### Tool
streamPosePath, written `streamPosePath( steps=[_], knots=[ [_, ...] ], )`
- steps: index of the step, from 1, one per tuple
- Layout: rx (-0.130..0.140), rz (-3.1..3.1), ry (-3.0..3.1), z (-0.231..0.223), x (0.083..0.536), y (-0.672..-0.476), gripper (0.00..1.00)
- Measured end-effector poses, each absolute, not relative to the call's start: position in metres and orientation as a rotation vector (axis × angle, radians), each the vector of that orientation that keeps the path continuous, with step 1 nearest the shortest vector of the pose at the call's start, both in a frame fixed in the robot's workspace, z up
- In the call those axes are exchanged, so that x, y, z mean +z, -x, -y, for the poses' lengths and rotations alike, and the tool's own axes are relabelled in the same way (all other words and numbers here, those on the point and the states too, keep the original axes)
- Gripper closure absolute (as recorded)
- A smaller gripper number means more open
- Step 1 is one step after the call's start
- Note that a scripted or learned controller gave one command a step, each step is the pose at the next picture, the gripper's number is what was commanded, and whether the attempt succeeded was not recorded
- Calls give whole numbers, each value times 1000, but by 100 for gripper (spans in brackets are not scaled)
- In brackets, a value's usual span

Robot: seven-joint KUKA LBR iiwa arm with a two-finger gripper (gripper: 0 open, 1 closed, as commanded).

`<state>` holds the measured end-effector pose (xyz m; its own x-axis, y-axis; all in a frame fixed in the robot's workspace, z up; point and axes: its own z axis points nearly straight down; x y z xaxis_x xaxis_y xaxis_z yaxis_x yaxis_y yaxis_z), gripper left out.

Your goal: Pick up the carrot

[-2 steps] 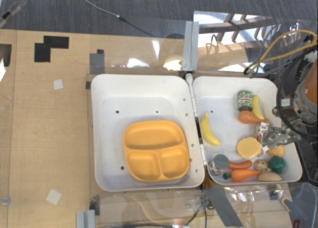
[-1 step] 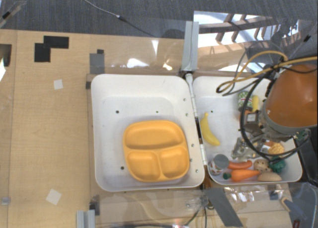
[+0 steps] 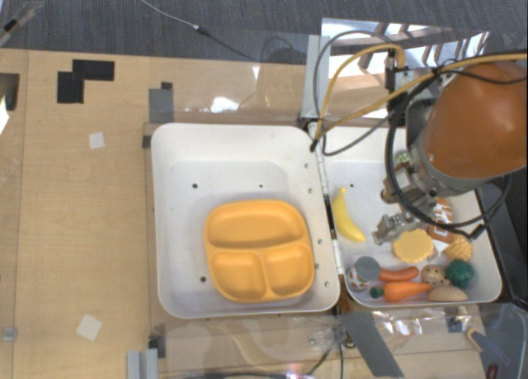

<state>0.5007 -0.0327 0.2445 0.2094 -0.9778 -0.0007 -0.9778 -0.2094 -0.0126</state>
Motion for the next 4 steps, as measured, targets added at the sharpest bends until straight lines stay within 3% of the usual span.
streamPosePath(
  steps=[1, 3, 4],
  knots=[
    [1, -1890, 2504, 11, 183, -488, 100],
    [-3, -1403, 2804, -55, 184, -487, 100],
    [-12, -931, 2993, -53, 279, -489, 100]
  ],
)
